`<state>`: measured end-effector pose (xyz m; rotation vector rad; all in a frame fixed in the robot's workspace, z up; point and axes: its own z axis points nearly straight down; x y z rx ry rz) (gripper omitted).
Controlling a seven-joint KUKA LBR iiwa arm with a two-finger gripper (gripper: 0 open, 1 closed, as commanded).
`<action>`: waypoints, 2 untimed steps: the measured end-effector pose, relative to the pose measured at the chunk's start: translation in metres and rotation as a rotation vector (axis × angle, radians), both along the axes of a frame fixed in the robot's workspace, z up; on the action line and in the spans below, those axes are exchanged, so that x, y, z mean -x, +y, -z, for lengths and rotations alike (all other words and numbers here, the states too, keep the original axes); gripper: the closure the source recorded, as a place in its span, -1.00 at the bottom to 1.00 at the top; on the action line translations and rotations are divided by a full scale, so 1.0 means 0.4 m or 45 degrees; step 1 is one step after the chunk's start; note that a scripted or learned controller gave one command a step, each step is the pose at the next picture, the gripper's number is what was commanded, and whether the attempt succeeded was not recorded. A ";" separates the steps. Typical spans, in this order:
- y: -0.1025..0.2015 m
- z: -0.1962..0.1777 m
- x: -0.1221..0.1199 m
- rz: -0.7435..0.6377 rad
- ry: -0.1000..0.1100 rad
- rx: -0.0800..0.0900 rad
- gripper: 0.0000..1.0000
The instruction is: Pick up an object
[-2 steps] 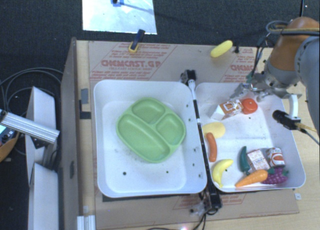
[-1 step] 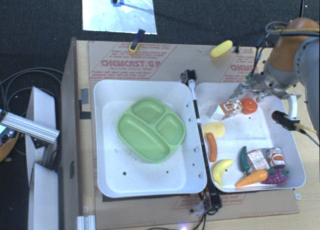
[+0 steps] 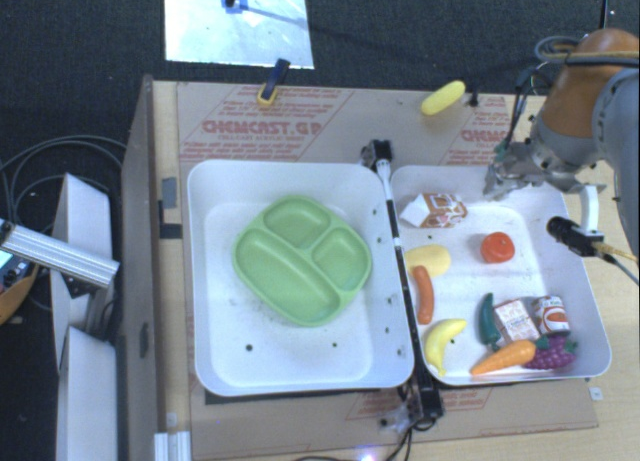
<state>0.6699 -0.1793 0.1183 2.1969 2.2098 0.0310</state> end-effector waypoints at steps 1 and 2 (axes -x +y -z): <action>0.000 0.002 0.001 0.000 0.002 0.000 -1.00; 0.107 0.010 0.143 0.003 0.032 -0.003 -1.00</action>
